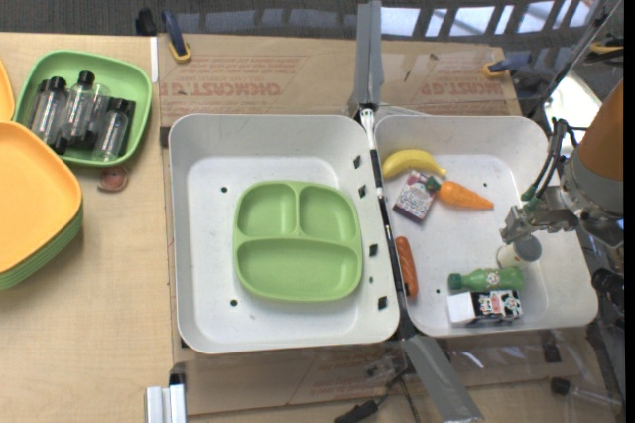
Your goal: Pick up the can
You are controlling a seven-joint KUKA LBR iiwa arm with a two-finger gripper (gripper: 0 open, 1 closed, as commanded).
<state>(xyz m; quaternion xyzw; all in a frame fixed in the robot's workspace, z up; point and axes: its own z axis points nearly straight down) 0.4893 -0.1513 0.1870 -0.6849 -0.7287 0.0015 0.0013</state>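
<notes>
In the right bin (556, 312), a small dark-red and purple labelled container (415, 198) lies near the back left, between a banana and a carrot; it looks like the can. My gripper (521, 237) hangs over the bin's right side, well to the right of that container and apart from it. A pale round shape (509, 258) peeks out just under the gripper, and I cannot tell what it is. Nothing shows as held.
Also in the right bin are a banana (409, 161), a carrot (464, 197), a red sausage (405, 266), a green bottle (484, 280) and a black-and-white carton (484, 308). A green divided plate (298, 242) sits in the left bin (198, 212).
</notes>
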